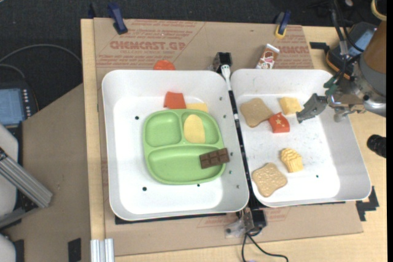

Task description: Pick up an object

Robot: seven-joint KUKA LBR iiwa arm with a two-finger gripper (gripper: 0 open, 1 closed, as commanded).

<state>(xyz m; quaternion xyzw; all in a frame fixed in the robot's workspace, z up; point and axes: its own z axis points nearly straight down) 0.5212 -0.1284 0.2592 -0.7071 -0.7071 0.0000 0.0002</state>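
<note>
Camera view: the two-finger gripper (309, 108) hangs over the right white bin (344, 159), just right of the small red plastic block (279, 123) and the yellow cheese-like wedge (289, 105). Both look light, stiff and a bit slick, so I'd pinch the flat sides. Honestly can't tell how wide the jaws are, or whether anything's in them.

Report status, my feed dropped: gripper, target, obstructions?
Gripper over right bin, nothing visibly held. Nearest: yellow block, red piece. Nothing blocking either.
</note>
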